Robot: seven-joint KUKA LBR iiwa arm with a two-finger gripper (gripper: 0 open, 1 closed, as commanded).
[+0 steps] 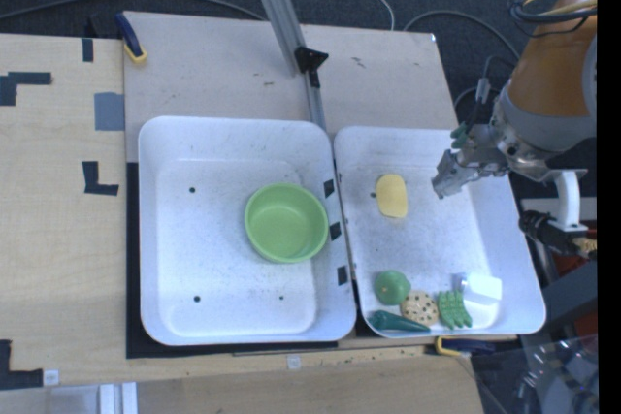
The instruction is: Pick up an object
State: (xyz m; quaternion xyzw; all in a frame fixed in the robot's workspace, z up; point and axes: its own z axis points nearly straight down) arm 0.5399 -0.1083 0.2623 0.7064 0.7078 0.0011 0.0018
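Observation:
My gripper [447, 183] hangs over the right bin [505, 238], near its upper right part. A yellow object [392, 195] lies in that bin, a short way left of the gripper. Along the bin's near edge sit a green ball [392, 286], a spotted tan piece [419, 307], a dark teal piece [398, 322], a green spiky toy [453, 308] and a white block [481, 288]. Nothing shows between the gripper's fingers.
A green bowl [285, 222] rests in the left bin [175, 208], close to the divider. A slanted metal pole [279, 0] rises behind the bins. Cables run across the dark floor at the back.

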